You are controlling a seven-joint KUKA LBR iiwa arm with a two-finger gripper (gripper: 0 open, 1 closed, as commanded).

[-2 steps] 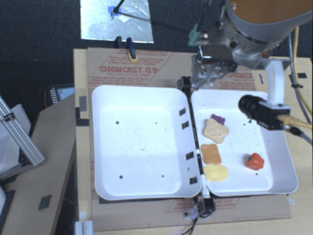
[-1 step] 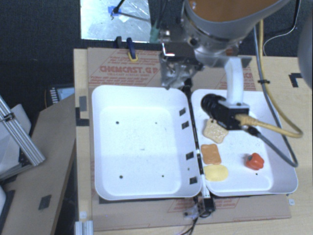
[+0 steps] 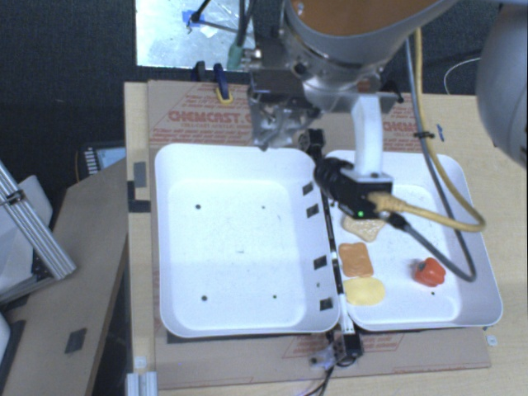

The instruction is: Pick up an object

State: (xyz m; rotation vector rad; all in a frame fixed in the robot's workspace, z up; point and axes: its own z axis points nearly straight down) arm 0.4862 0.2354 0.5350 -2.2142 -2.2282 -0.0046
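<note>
My gripper (image 3: pixel 285 130) hangs high over the far rim of the left bin (image 3: pixel 177 221), close to the divide between the two bins. Nothing shows beneath it or in it. The right bin (image 3: pixel 474 291) holds the objects: an orange square piece (image 3: pixel 356 259), a flat yellow round piece (image 3: pixel 364 290) just in front of it, a red-orange lump (image 3: pixel 428 272) further right, and a pale beige piece (image 3: pixel 370 230) partly hidden under the robot's wrist parts. All of them lie well to the right of and nearer than the gripper.
The arm's grey body and orange band fill the top of the view above the right bin. A yellow cable (image 3: pixel 437 213) loops over the right bin. Brown cardboard (image 3: pixel 190 114) lies under both bins.
</note>
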